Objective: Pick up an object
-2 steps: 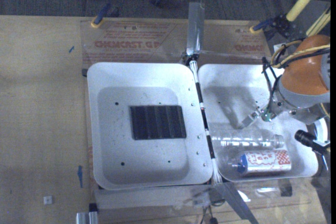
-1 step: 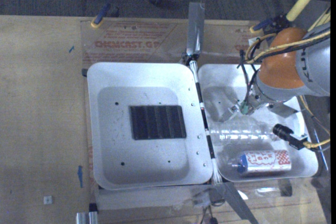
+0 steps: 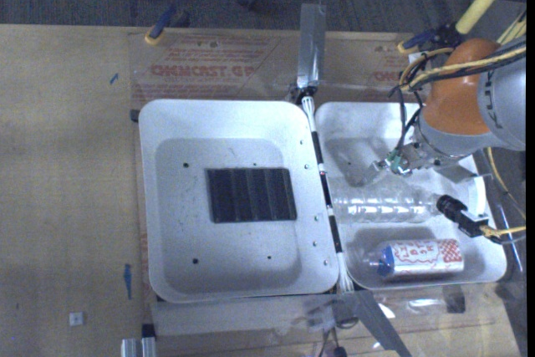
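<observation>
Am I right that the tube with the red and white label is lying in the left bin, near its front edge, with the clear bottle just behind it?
Not quite. The camera view shows the tube in the right bin, not the left bin. The rest holds: it lies near the front edge, with the clear bottle just behind it.

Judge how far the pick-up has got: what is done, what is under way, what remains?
Done: the arm has reached over the right bin, with the claw low near the bin's upper part. Under way: an approach; nothing shows between its fingers. Left: the clear bottle and the red-and-white tube lie in the bin, so grasping and lifting remain.
</observation>
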